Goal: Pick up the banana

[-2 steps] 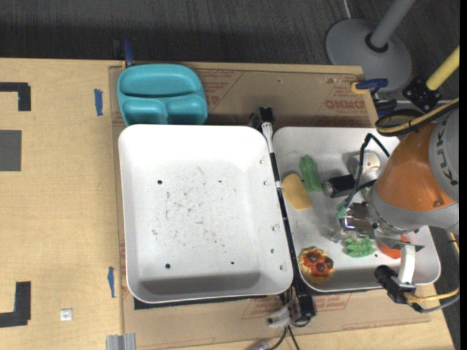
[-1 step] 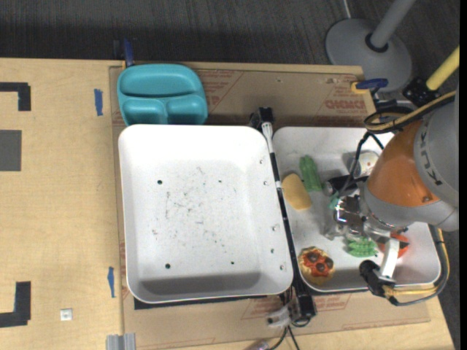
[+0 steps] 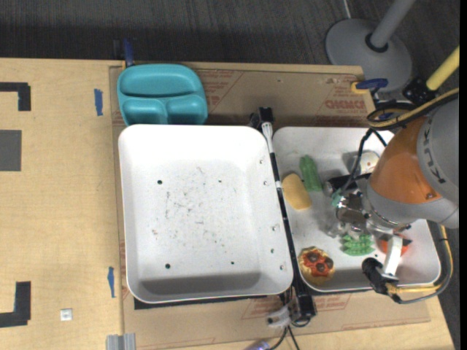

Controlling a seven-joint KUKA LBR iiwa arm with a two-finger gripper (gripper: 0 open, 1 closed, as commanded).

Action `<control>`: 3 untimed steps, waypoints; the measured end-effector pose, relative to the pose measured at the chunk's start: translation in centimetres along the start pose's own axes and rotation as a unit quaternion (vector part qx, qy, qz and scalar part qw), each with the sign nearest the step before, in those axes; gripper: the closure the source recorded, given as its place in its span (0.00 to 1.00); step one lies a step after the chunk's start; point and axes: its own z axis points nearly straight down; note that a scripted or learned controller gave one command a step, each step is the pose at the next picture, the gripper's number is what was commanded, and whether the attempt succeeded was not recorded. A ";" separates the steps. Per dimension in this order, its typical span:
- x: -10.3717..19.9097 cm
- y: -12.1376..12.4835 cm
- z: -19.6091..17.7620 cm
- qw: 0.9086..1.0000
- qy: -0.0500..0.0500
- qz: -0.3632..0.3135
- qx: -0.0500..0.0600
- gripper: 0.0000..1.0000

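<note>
The only yellow item I see is a pale yellow, stubby, rounded piece (image 3: 296, 192), lying at the left side of the right bin (image 3: 427, 272) against the divider; I cannot tell for sure that it is the banana. My gripper (image 3: 349, 221) hangs low over the middle of the right bin, under the grey and orange wrist (image 3: 405, 177). It is a short way right of and below the yellow piece, not touching it. A green leafy item (image 3: 355, 246) lies just beneath the gripper.
In the right bin are a long green vegetable (image 3: 310, 172), a small pizza-like disc (image 3: 317, 262) and a red-orange item (image 3: 398, 248) partly under the arm. The left bin (image 3: 197, 210) adjoins it. A teal tray (image 3: 162, 93) sits behind.
</note>
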 end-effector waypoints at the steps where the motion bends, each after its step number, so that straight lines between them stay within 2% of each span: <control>1: 0.0 0.0 -1.0 1.000 0.000 0.000 -0.001 1.00; 3: 0.1 0.1 -2.9 1.000 -0.001 -0.001 -0.002 1.00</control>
